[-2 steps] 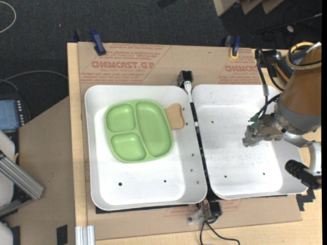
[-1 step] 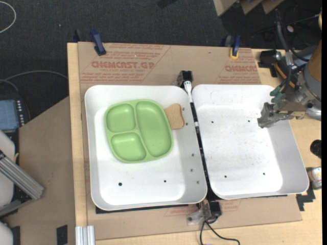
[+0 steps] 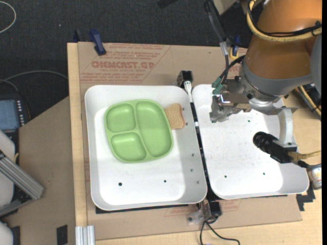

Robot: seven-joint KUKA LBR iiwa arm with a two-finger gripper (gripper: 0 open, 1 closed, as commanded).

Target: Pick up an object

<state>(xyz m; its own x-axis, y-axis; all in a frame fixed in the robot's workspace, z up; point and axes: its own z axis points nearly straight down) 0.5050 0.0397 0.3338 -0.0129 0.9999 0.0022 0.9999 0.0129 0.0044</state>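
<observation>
Green divided plate (image 3: 138,130) lay flat in the left bin (image 3: 133,182), a tan cracker (image 3: 175,116) touching its rim.
Gripper (image 3: 220,111) hung over the right bin (image 3: 240,157), well apart from both; whether it was open or closed could not be told, and any pick likely required crossing over.

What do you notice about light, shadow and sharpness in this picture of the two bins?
Camera view: soft, even light; the white left bin is bright without glare; the green divided plate casts a thin soft shadow; the arm's orange band, nearest the lens, looks slightly blurred; the end effector over the right bin is sharper.
</observation>
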